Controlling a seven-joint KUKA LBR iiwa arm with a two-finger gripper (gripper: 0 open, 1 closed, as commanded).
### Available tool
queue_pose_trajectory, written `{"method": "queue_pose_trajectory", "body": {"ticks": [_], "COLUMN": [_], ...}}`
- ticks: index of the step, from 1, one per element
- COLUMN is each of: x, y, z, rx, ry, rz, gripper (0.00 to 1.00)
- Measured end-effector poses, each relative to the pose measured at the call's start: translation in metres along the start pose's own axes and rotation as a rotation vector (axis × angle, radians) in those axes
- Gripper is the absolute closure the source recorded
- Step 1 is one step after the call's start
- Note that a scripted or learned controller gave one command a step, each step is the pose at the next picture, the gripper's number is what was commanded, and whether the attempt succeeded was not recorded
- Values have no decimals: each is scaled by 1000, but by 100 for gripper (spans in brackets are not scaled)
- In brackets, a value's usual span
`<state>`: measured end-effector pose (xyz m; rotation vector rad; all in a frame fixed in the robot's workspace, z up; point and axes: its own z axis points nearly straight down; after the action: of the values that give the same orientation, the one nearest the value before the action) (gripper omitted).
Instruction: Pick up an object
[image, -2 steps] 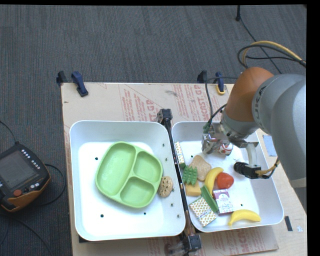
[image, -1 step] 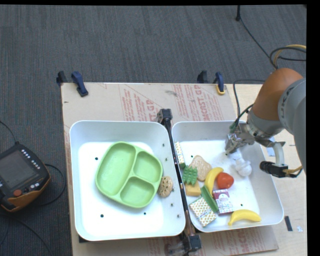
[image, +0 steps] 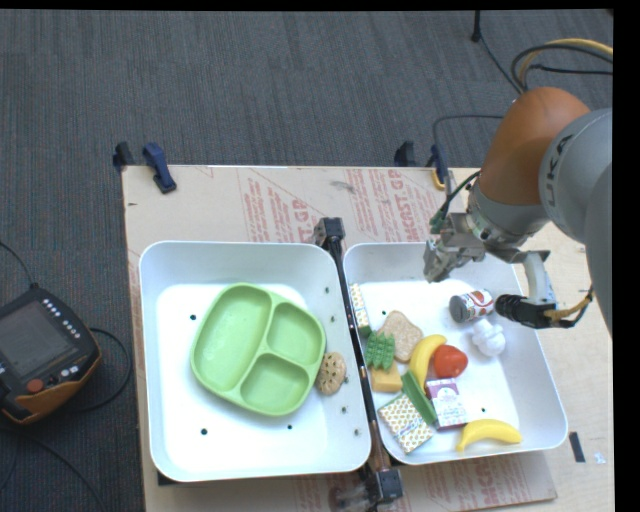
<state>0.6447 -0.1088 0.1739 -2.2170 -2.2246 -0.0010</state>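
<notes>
Gripper: the gripper (image: 440, 262) is seen over the far edge of the right bin (image: 548, 385); whether it is open or closed cannot be told, and nothing is seen held in it.

Objects: a can (image: 471, 305) lies near the bin's far right part, just beside a white object (image: 488, 339); a bread slice (image: 400, 333), banana (image: 424, 356), tomato (image: 450, 361), carton (image: 446, 403) and second banana (image: 489, 432) are crowded toward the near edge.

Open room: bare floor is left along the far left of the right bin, below the gripper.

Left bin: a green plate (image: 259, 348) is set in the middle of the left bin (image: 165, 275); a cookie (image: 331, 372) is found at its right edge.
</notes>
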Motion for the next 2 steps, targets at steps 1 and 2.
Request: {"method": "queue_pose_trajectory", "body": {"ticks": [1,2], "x": [-64,-64], "y": [-2,-1], "z": [88,87], "rx": [6,4], "ry": [0,0], "rz": [3,2], "gripper": [100,0]}}
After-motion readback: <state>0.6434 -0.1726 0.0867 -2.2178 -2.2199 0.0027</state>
